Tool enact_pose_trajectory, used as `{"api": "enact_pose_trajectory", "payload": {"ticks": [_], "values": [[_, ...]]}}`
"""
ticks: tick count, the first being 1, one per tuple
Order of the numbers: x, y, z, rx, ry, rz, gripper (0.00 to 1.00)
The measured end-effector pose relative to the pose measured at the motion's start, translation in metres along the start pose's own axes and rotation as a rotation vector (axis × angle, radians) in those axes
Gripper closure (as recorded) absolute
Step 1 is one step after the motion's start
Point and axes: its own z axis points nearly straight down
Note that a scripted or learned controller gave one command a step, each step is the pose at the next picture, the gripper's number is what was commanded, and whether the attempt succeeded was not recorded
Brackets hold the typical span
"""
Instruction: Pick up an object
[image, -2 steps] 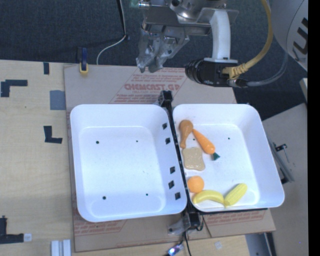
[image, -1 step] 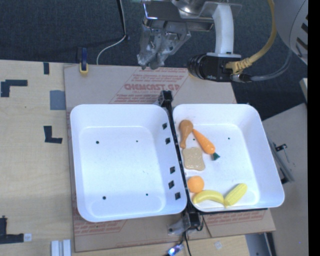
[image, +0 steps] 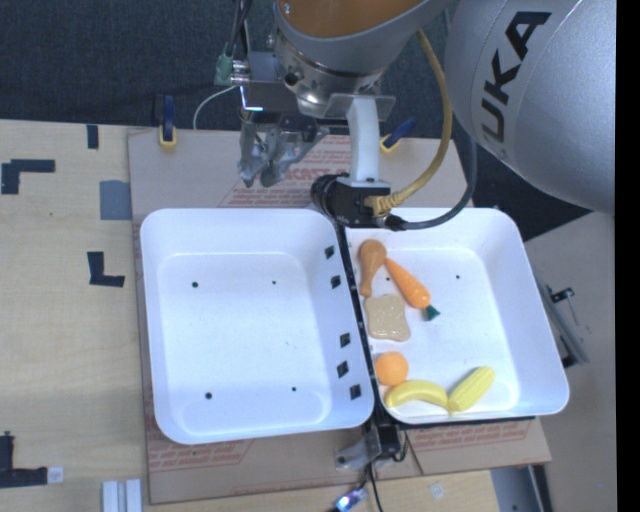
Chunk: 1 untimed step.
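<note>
White plastic, two shallow bins side by side on the counter, and I have my jaws hanging above the far rim of the left bin, over the cardboard sheet behind it. From this slant I cannot tell whether the jaws are apart or together; the tips read as a dark grey cluster and nothing more. I see nothing between them.

Everything worth picking lies in the right bin, all of it to the right of the jaws and nearer the camera than they are. Closest to the jaws is a tan drumstick, hard against the divider. Touching it on the side away from the jaws is an orange carrot lying at a slant with its green tip pointing further off. Beyond those sits a pale slice of bread, then an orange ball, a yellow banana and a corn cob, the last three crowded near the front wall, furthest from the jaws.

These look like toy food, so I judge them light, stiff and rather slick. My pick would be the carrot: it is narrow enough to span, and I would close across its thick middle, square to its length, where a slip is less likely than on the taper. The bread lies flat and offers little edge; the ball may roll out.
</note>
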Motion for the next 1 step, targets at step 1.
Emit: {"api": "enact_pose_trajectory", "payload": {"ticks": [1], "values": [[0.0011,-0.0008,-0.0173,-0.009,0.005,-0.004,1.00]]}}
